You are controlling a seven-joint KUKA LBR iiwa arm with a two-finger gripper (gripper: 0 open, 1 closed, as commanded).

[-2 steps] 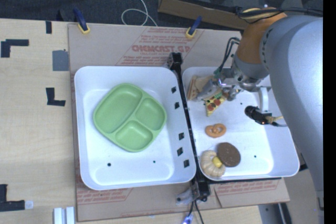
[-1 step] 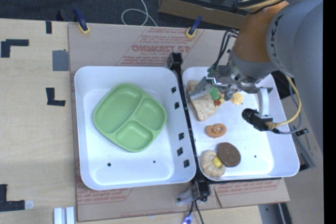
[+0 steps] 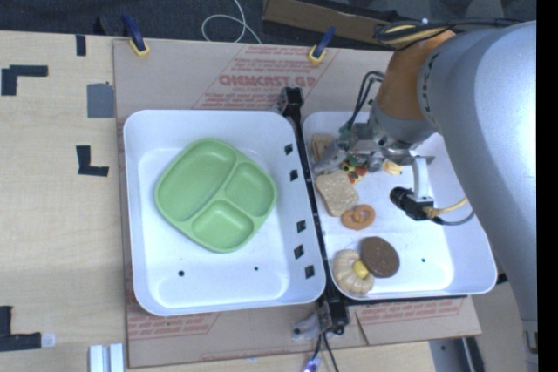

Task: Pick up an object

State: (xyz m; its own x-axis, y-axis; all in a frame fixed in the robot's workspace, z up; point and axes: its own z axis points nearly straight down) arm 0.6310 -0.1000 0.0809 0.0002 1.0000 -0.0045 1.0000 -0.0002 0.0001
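Tan toast slice (image 3: pixel 336 191) lies just below-left of the gripper (image 3: pixel 356 154), long axis toward it; we cannot tell the gripper's state.

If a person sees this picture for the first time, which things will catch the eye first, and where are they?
The big grey arm with its orange band fills the right side, reaching down into the right bin. Next comes the green divided plate, lying alone in the left bin. Small food-like pieces sit in the right bin: a tan slice, an orange ring, a brown disc.
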